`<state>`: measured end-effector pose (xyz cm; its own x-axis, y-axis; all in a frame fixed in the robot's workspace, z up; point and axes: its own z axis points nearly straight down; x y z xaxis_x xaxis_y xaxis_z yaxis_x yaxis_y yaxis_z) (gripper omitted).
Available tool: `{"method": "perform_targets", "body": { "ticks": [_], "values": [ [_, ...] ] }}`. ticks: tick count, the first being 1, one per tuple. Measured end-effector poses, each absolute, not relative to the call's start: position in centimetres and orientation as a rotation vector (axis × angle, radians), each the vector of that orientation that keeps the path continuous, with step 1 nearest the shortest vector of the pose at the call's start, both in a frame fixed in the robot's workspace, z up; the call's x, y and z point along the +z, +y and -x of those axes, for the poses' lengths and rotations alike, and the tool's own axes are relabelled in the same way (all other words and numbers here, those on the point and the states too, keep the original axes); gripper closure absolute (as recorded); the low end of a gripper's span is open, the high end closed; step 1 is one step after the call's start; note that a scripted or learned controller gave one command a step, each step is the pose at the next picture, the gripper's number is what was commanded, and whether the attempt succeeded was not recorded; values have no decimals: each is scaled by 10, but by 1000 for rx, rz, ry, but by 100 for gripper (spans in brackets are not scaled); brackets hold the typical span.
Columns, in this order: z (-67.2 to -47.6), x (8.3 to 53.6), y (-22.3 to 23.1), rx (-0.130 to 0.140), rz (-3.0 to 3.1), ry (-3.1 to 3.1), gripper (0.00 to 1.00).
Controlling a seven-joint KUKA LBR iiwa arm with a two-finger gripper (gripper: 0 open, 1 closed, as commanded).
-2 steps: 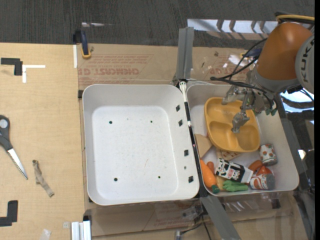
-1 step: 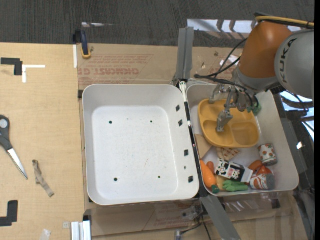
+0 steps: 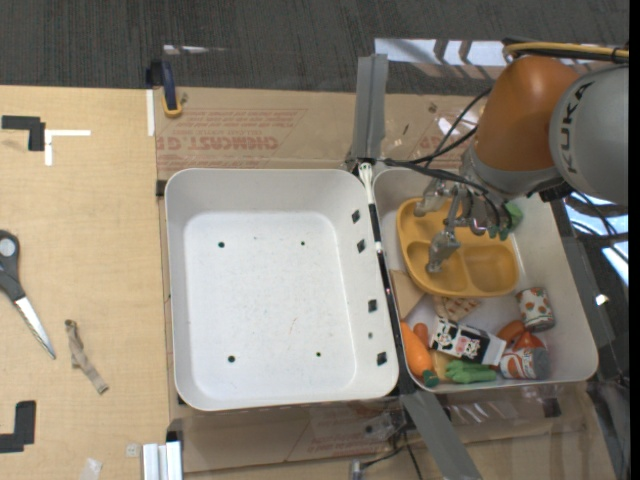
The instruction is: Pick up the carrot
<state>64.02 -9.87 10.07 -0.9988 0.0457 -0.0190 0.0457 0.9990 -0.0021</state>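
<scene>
Over the right bin (image 3: 560, 218), the gripper (image 3: 448, 240) hangs above a yellow dish (image 3: 480, 268), its metal fingers pointing down toward the dish's upper left part; whether they stand apart or together cannot be told. Above it the grey arm (image 3: 590, 118) with its orange band reaches in from the right, wrist bent downward. The carrot (image 3: 415, 346) lies apart from the gripper at the bin's lower left corner, a short orange cone against the left wall, thick end up, beside a black-and-white carton (image 3: 466, 344) and a green item (image 3: 470, 372). The left bin (image 3: 190, 298) sits alongside.
</scene>
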Motion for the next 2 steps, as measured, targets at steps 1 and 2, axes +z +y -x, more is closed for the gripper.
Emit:
{"method": "perform_targets", "body": {
  "ticks": [1, 2],
  "values": [
    [-624, 102, -98, -3, -160, 3114, 0],
    [-576, 103, -94, -1, -301, 3101, 0]
  ]
}}
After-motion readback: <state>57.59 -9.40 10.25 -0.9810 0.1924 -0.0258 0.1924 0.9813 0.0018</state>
